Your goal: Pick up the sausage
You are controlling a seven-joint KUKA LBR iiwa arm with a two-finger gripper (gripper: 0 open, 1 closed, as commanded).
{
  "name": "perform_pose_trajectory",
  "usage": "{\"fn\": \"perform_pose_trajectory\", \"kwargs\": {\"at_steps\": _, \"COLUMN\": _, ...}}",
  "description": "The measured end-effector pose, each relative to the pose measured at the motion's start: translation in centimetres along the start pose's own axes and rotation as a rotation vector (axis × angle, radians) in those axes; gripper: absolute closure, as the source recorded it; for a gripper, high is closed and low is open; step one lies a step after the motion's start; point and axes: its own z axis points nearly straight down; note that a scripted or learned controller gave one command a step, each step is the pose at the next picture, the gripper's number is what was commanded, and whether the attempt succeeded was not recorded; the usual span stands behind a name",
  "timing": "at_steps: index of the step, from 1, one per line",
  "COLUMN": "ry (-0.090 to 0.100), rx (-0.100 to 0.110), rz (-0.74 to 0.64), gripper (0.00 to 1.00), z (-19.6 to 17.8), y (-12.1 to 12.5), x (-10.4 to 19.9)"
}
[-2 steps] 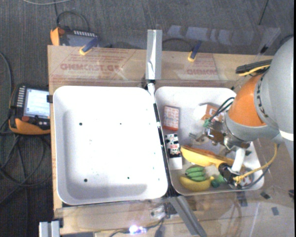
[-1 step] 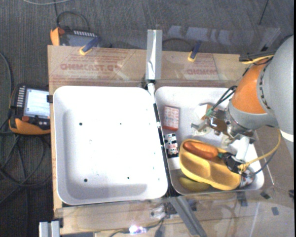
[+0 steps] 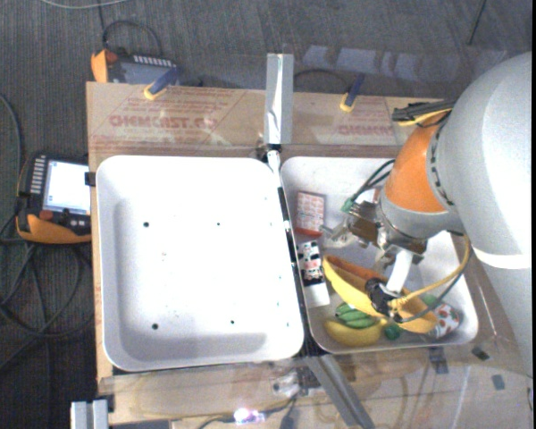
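Observation:
The sausage, a reddish-brown stick, lies slantwise in the middle of the right bin, just above a yellow banana. My gripper hangs low in that bin beneath the orange wrist band, directly above and slightly right of the sausage. The wrist hides its tips, and nothing shows between them.
Around the sausage lie a red-and-white packet, a small white bottle against the bin's left wall, a green piece, a yellow fruit and a red-spotted ball. The left bin stands alongside.

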Motion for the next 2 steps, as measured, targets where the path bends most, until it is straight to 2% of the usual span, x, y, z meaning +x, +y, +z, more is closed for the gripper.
{"fn": "perform_pose_trajectory", "kwargs": {"at_steps": 1, "ry": 0.002, "rx": 0.008, "rz": 0.15, "gripper": 0.0, "z": -0.8, "y": 5.7, "x": 0.0}}
{"fn": "perform_pose_trajectory", "kwargs": {"at_steps": 2, "ry": 0.003, "rx": 0.007, "rz": 0.164, "gripper": 0.0, "z": -0.9, "y": 2.0, "x": -0.6}}
